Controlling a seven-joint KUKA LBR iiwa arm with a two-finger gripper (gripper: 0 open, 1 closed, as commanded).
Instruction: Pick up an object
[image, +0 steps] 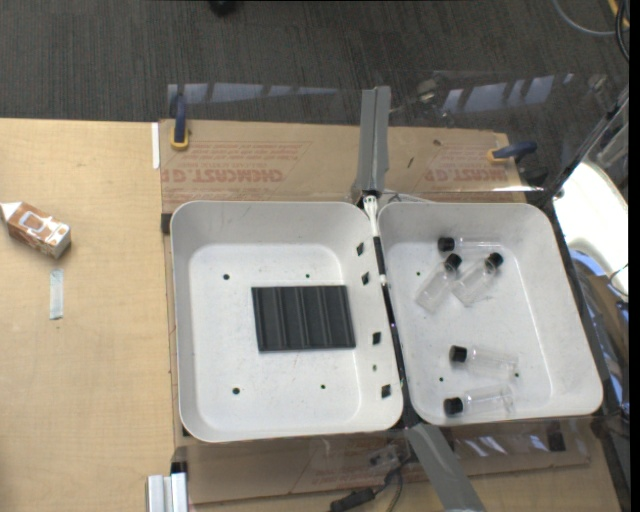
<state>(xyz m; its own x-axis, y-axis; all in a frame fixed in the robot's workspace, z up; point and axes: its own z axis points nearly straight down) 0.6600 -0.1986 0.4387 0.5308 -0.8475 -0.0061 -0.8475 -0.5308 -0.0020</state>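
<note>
The right bin (560, 300) holds several small clear vials with black caps. Three lie close together near its back: one vial (468, 245), a second vial (437, 287) and a third vial (476, 282). Two more lie toward the front, one vial (486, 360) above another vial (480, 402). In the middle of the left bin (200, 300) a dark ridged rectangular block (303, 318) lies flat.
Both bins rest on brown cardboard (270, 170) held by a clamp (180, 130) at the back left and a clamp (510, 152) at the back right. A grey post (375, 140) rises behind the seam between the bins. On the wooden bench at left lie a small carton (38, 230) and a pale strip (56, 295).
</note>
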